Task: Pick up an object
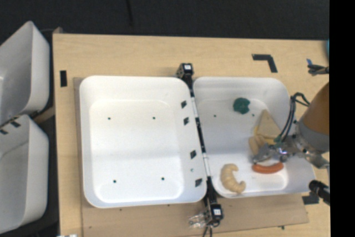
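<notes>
The gripper (270,157) hung low in the right bin (222,91), just above a red-orange object (268,168); whether it was open I could not tell. The approach looked under way; next it needed to close squarely and lift.

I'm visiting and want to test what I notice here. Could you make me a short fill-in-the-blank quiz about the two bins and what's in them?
1. The green ball lies in the ____ bin as the camera sees it.
2. The croissant lies near that bin's ____ edge.
3. The gripper is right above a ____ object.
4. The arm wears a band coloured ____.

Missing words: right; front (bottom); red; orange
</notes>
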You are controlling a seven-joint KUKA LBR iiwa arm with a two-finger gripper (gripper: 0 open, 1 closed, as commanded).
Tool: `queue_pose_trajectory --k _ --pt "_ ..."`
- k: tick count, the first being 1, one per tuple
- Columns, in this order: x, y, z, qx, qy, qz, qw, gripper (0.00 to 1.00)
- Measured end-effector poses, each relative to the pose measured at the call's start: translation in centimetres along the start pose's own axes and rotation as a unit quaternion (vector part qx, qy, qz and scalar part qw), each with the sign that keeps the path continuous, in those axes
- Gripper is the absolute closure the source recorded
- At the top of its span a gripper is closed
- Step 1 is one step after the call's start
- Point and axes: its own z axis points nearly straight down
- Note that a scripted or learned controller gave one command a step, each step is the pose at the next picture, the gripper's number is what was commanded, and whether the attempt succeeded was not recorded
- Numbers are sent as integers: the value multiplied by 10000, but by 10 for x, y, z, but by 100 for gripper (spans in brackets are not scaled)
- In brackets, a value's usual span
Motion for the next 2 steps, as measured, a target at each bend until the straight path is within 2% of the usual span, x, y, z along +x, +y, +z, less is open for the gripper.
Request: queue_pose_trajectory --k 1,2 --pt "-1 5 -66 -43 -14 -20 10000 0" --pt "0 1 -83 -25 -5 -25 10000 0"
